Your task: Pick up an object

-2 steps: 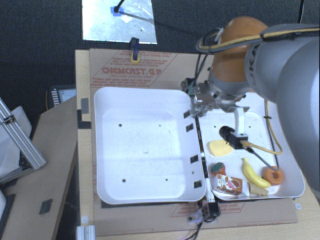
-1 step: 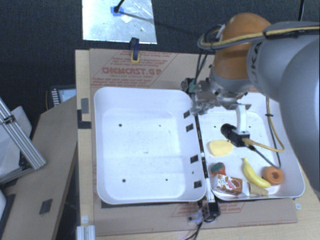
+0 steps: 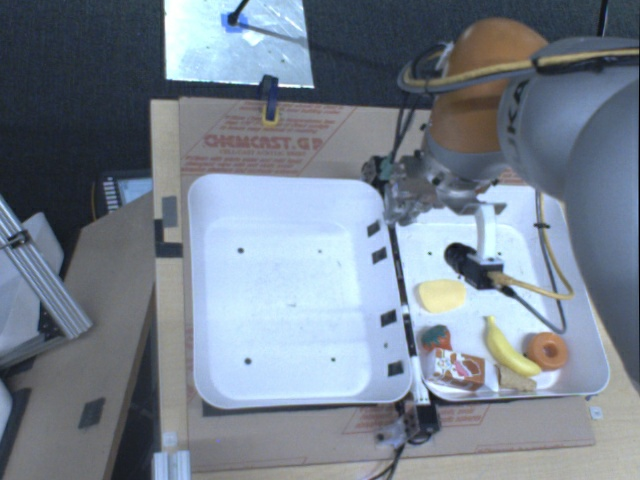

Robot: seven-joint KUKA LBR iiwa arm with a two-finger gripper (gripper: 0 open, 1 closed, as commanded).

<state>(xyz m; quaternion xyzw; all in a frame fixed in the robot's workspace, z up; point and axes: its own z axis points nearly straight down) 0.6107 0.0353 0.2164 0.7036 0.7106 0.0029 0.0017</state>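
Observation:
My gripper (image 3: 405, 206) hangs over the far left corner of the right bin (image 3: 590, 363), close to the divider between the bins. It is well apart from the objects, which lie at the near end of that bin. They are a pale yellow lump (image 3: 441, 295), a banana (image 3: 505, 346), an orange ring (image 3: 547, 350), a red and white packet (image 3: 459, 368), a small red and green item (image 3: 434, 337) and a tan piece (image 3: 517, 379). Nothing shows held under the gripper.
The left bin (image 3: 215, 268) lies beside the right one, with black clips (image 3: 385, 286) along their shared rim. A black cylinder on a white bracket (image 3: 470, 263) and a yellow cable (image 3: 535, 293) hang from the arm over the right bin. Cardboard (image 3: 260, 140) underlies both bins.

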